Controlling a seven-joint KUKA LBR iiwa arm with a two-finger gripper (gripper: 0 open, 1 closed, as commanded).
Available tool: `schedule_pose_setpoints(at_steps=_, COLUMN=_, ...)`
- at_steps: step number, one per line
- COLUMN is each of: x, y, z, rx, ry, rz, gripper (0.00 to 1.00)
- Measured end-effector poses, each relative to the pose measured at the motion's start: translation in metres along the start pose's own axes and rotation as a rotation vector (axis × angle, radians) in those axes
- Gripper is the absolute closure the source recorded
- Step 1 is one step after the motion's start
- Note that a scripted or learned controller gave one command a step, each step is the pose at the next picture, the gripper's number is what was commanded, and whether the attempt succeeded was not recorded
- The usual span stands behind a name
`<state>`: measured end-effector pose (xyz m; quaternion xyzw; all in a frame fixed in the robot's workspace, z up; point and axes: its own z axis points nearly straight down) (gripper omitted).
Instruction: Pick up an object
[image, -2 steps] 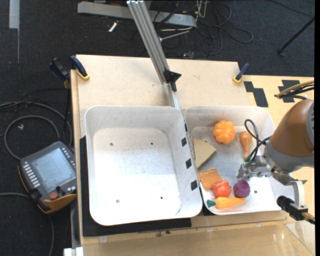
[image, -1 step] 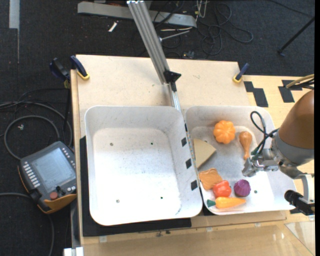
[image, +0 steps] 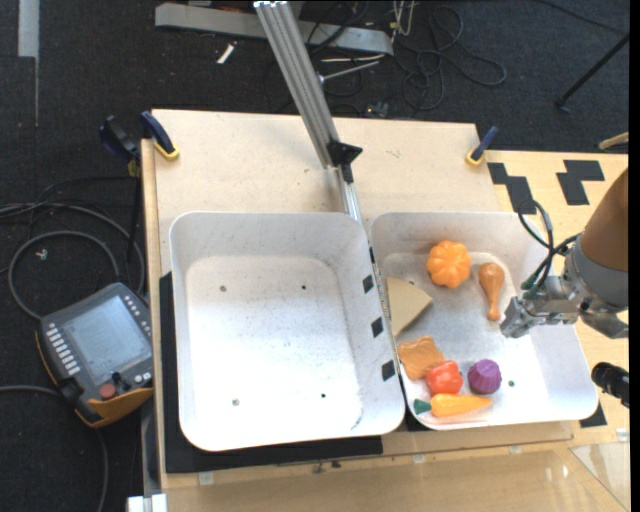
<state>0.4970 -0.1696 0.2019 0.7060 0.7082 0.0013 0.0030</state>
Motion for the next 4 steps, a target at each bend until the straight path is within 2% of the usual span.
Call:
schedule_pose_setpoints(at_steps=1, x=0.057, y=0.012, z=-0.001, rx=0.004, ry=0.004, rz=-0.006, gripper=1.0)
schedule_pose_setpoints(at_steps=4, x=0.223, y=0.014, z=-0.04, rx=0.005, ry=0.004, rz=-0.005, gripper=1.0)
